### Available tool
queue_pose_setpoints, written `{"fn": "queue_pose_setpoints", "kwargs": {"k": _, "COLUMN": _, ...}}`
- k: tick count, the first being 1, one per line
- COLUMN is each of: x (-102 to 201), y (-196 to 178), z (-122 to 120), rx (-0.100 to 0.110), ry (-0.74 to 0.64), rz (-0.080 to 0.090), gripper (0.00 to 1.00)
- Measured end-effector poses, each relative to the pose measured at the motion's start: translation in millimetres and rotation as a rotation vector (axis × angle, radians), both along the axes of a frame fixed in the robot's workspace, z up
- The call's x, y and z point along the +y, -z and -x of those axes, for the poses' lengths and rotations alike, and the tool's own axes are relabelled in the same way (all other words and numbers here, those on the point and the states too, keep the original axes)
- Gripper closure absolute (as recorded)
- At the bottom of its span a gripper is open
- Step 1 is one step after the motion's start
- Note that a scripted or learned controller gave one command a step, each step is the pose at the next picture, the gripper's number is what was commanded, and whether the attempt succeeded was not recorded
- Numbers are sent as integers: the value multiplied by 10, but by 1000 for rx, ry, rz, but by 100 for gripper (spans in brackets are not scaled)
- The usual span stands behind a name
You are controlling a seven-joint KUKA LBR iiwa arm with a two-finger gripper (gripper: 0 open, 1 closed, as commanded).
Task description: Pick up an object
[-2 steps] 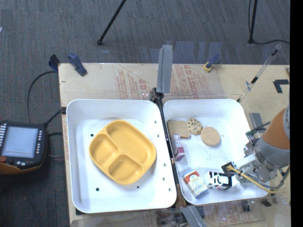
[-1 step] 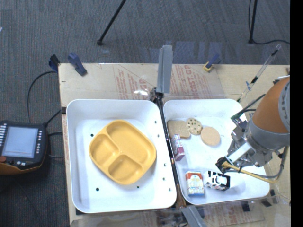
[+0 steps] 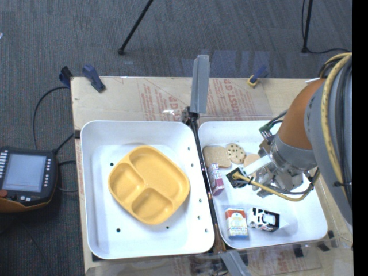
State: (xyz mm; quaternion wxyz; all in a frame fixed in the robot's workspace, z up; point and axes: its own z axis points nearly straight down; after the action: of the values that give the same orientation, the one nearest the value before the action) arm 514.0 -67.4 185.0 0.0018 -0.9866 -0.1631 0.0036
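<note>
My gripper (image 3: 272, 183) hangs low over the middle of the right bin (image 3: 313, 220), on the grey arm that comes in from the right. Under and around it lie several small things. A tan oval biscuit (image 3: 217, 155) and a round dotted cracker (image 3: 235, 152) sit at the bin's back left, with a pale round piece (image 3: 251, 160) beside them, partly hidden by the wrist. A small purple box (image 3: 217, 179) lies by the left wall. A red and white box (image 3: 236, 222) and a black and white packet (image 3: 265, 218) lie near the front edge.
The left bin (image 3: 95, 211) holds a yellow three-part plate (image 3: 149, 183). A grey upright post (image 3: 200, 88) stands behind the divider between the bins. A hand-held control pendant (image 3: 26, 176) sits off the bench on the left.
</note>
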Motion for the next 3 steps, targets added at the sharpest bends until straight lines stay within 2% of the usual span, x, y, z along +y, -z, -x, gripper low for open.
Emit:
{"fn": "queue_pose_setpoints", "kwargs": {"k": 1, "x": -135, "y": 641, "z": -679, "rx": 3, "ry": -157, "rz": 0, "gripper": 100}}
{"fn": "queue_pose_setpoints", "kwargs": {"k": 2, "x": 581, "y": -36, "z": -989, "rx": -8, "ry": -82, "rz": 0, "gripper": 100}}
{"fn": "queue_pose_setpoints", "kwargs": {"k": 3, "x": 994, "y": -8, "z": -1177, "rx": -4, "ry": 36, "rz": 0, "gripper": 100}}
